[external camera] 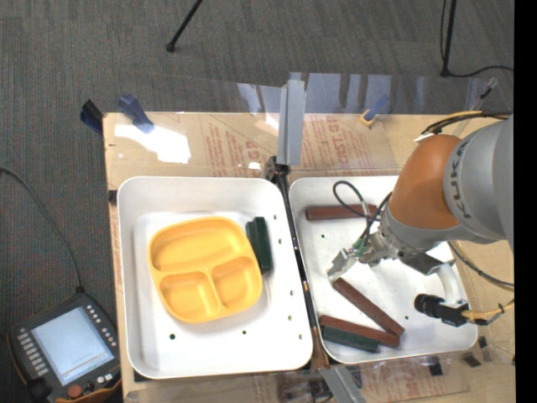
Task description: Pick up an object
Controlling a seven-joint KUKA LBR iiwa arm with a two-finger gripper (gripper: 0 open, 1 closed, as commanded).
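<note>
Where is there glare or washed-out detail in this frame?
Camera view: glare whitens the clear sheet taped behind the bins; the left bin floor is nearly blown out; the end effector looks small and soft; the yellow tray stays sharp.

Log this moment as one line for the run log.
gripper above right bin | nothing seen held | three brown bars, one green block there | yellow tray in left bin

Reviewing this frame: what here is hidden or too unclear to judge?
- End effector in the camera view: too small and blurred to tell its state.
- Brown bar at the right bin's far side: its right end is hidden behind the arm.
- Green block: partly overlapped by a brown bar.
</note>
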